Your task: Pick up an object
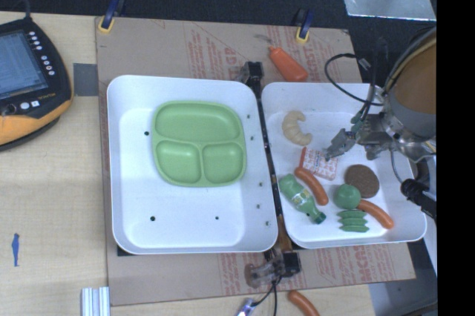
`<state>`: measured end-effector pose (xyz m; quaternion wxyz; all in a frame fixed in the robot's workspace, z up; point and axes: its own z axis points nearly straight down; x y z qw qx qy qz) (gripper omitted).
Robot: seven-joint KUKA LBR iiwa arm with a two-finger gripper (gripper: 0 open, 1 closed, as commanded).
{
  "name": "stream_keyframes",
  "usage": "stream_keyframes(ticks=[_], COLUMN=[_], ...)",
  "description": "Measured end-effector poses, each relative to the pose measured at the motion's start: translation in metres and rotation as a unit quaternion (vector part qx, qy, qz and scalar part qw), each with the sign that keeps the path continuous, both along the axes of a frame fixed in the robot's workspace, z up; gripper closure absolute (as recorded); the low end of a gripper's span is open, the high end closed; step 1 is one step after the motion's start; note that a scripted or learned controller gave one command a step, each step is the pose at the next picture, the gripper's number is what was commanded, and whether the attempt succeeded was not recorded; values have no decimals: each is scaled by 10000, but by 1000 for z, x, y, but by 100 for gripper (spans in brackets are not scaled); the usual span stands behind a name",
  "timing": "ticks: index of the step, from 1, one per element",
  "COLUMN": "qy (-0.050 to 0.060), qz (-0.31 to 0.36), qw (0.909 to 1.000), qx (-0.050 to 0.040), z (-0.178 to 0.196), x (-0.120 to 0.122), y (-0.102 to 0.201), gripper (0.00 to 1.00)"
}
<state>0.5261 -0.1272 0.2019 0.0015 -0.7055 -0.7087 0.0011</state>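
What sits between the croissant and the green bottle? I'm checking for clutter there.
In the camera view, a red-and-white packet and a sausage lie between the croissant and the green bottle.

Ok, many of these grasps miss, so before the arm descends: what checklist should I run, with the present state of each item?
1. Gripper over the right bin: ok, it hangs above the bin's middle.
2. Nothing held: ok, nothing shows between the fingers.
3. A target below: ok, the red-and-white packet lies just under the fingertips.
4. Room around the target: not ok, a sausage touches the packet's lower edge and the croissant lies close above.
5. Fingers open wide enough: cannot tell from this angle.
6. Left bin free for a drop: ok, it bears just the green divided plate.
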Motion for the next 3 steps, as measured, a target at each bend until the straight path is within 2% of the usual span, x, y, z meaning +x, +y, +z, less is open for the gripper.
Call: stream_keyframes(ticks=[1, 2, 3], qy=[-6, 0, -7], qz=[-1, 21, -2], qw=[10000, 10000, 10000], qx=[-20, -25, -2], z=[-109, -99, -10], x=[-2, -2, 55], y=[17, 17, 41], gripper=[0, 100, 100])
